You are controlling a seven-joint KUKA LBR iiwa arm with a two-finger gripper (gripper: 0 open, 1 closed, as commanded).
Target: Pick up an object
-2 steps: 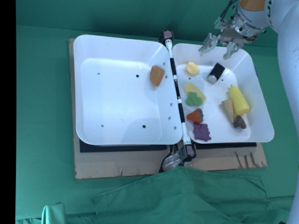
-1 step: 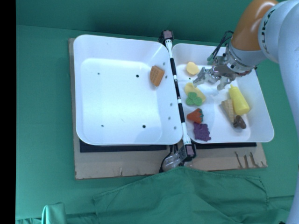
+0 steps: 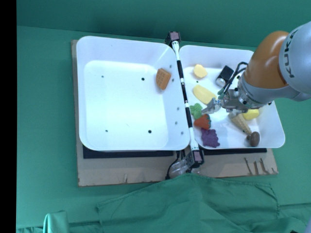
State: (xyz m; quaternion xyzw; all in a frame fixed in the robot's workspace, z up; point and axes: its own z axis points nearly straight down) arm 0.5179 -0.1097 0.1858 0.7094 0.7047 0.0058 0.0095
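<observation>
White bins [image 3: 87, 81], two; one waffle [image 3: 163, 78]; claw [image 3: 212, 107] apart above strawberry [image 3: 203, 122].

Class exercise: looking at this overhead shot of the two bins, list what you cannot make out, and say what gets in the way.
- Hand in camera view: open or shut is too small to tell.
- Yellow piece: partly hidden by the wrist.
- Ice cream cone: top covered by the wrist.
- Arm: cut off by the frame edge.

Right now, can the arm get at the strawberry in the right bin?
Probably yes. The gripper hangs just above the strawberry, whose top looks uncovered; the broccoli and grapes crowd its sides, which could hamper a clean grasp.
</observation>
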